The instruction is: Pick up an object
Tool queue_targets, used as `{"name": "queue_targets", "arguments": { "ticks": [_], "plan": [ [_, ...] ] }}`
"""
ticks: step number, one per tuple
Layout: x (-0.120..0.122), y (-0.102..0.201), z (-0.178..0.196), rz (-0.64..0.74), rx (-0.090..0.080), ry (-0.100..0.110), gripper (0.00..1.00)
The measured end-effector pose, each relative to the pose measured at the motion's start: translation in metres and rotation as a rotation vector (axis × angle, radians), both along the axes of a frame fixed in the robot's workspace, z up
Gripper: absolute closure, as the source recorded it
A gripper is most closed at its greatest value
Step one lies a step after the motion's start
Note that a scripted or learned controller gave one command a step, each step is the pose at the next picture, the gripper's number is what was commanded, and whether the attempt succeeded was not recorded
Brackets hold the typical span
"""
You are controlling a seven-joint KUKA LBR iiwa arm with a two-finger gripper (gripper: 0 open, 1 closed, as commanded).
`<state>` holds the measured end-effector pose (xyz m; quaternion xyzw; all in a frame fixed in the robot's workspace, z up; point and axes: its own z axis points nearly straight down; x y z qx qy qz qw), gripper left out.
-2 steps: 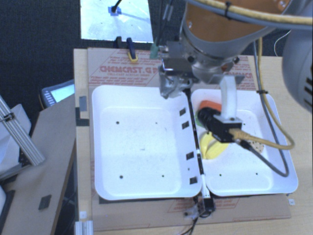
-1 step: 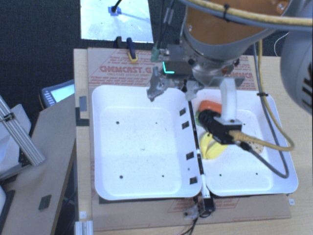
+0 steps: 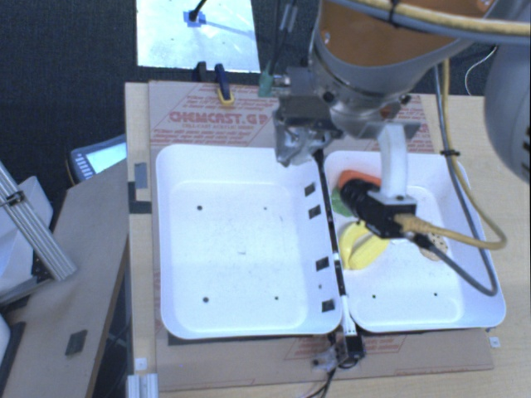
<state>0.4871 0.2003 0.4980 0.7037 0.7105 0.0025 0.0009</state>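
Yellow object (image 3: 362,249) lies in the right bin (image 3: 465,305), right of frame centre, close to the wall shared with the left bin (image 3: 241,247). Orange object (image 3: 362,177) and green object (image 3: 338,199) sit just above it. Gripper (image 3: 292,152) hangs over the bins' upper rim, mid-frame; apart or together, cannot tell.

The left bin (image 3: 241,247) and the right bin (image 3: 415,301) look like smooth white plastic with a soft sheen. The cardboard sheet (image 3: 207,118) under them is matt brown, printed in red. The yellow object (image 3: 362,247) looks smooth and slightly glossy.
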Motion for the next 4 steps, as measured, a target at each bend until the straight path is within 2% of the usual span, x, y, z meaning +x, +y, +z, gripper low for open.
{"name": "queue_targets", "arguments": {
  "ticks": [1,2,3,4],
  "plan": [
    [0.000,0.000,-0.001,0.001,-0.001,0.001,0.00],
    [0.000,0.000,0.011,0.006,0.001,-0.002,1.00],
    [0.000,0.000,0.010,0.007,0.000,0.000,0.00],
    [0.138,-0.020,-0.091,-0.014,-0.007,0.008,0.00]
  ]
}}
